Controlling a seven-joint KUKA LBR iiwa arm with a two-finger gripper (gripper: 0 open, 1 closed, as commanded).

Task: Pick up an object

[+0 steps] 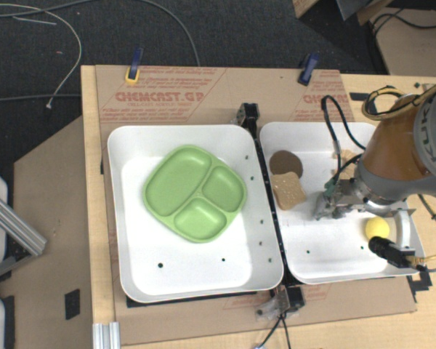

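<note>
My gripper (325, 206) hangs low over the middle of the right bin (327, 264), under the grey arm with its orange band. Just left of it lies a tan square piece (288, 192), apart from the gripper. A brown round disc (285, 163) lies behind that piece, near the bin's left wall. A yellow ball (377, 228) rests to the right of the gripper, close to the wrist. A small pale bit (341, 155) lies near the bin's back wall. Nothing shows held in the gripper.
The left bin (138, 260) holds a green divided plate (195, 193) lying flat near its middle. A black clip (248, 113) sits at the back between the two bins. Cardboard (174, 93) lines the bench around both bins.
</note>
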